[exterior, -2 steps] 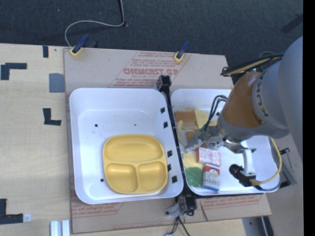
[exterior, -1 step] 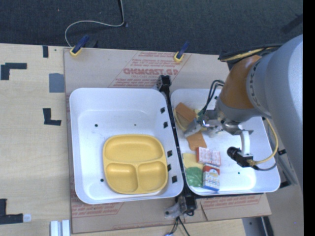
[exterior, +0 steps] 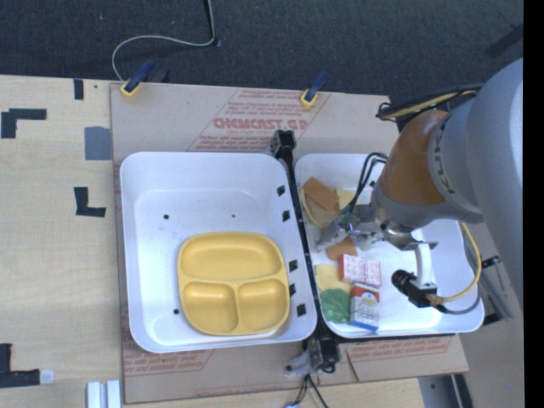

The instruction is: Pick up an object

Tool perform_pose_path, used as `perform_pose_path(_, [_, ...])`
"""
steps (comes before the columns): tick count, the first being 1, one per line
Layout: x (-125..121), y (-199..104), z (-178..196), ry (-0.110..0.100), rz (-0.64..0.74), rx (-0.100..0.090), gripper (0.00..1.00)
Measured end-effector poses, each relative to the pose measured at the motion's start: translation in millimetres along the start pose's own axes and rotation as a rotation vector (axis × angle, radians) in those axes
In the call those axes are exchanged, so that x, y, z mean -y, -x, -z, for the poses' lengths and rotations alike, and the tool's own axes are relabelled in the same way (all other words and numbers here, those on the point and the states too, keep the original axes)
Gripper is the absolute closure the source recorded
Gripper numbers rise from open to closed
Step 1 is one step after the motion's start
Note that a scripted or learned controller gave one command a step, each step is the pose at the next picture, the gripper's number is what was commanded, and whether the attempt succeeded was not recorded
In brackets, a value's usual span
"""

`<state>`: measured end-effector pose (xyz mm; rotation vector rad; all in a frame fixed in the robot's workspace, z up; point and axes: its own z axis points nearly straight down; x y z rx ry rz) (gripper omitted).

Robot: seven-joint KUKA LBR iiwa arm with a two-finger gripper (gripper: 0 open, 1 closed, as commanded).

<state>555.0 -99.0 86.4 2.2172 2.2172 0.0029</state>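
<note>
1. Seemingly the pick is not yet made — from the camera view, nothing is lifted, and the small objects all lie in the right bin [exterior: 473, 314]: a tan block [exterior: 321, 195], an orange piece [exterior: 341, 250], a red-and-white packet [exterior: 361, 269], a green item [exterior: 335, 303].
2. Left of that bin, the yellow divided tray [exterior: 233, 281] sits in the left bin [exterior: 144, 228].
3. Reaching across the right bin, the arm is bent low; its gripper [exterior: 343, 227] is down among the objects beside the orange piece — whether it is clenched or released, I cannot tell.
</note>
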Motion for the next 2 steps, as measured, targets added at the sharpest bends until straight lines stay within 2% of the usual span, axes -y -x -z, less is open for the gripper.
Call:
perform_pose_path(1, [-1,1,10,0.0,0.0,0.001,1.0])
perform_pose_path(2, [9,-47,103,0.001,0.006,-0.005,1.0])
